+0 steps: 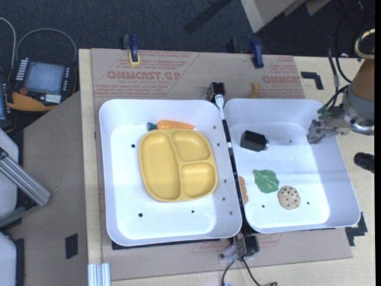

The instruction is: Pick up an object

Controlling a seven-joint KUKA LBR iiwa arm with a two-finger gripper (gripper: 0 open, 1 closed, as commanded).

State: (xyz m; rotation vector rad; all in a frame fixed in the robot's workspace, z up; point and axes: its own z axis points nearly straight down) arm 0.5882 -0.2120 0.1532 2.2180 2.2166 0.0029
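Overhead, arm (pixel 362 94) bent over right bin's (pixel 339 159) far edge

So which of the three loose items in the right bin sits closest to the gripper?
The black block, up in the bin's far half, level with the gripper. The green leaf and the cookie lie lower, toward the near edge.
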